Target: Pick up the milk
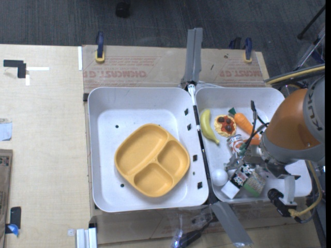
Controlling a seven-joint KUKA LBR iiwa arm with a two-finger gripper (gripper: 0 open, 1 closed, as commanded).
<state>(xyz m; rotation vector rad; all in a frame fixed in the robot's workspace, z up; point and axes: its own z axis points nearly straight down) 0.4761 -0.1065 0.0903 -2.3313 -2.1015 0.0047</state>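
claw (243,165): low in the right bin (274,94), front half, down among the clutter. Can't tell its state; dark hardware and cables blur together there.
milk: my read is the small white carton with dark print (237,182), lying tilted near the front wall of the right bin, just beside the claw tip. Nothing visible proves I hold it.
neighbours: white ball (219,177) touching or just beside the carton's left side; green packet (254,186) to its right; small can (236,143) behind; banana (208,125), pizza slice toy (225,124) and carrot (244,124) further back.
risk 1: carton lies on its side and is crowded, so closing here could pinch the packet or ball instead, or catch only a corner and let it slip on lift.
risk 2: it sits near the front wall; a push instead of a pinch would wedge it into the corner.
risk 3: my wrist hides the contact point from the camera, so a miss would be hard to spot.
left bin (98,138): holds a yellow divided plate (151,160), not involved.
surface: white shallow bins on cardboard (139,68) clamped at the back by blue clamps (99,48), light wood tabletop (41,138) to the left.
room: dark carpet floor (155,9) behind, cables at the right edge.
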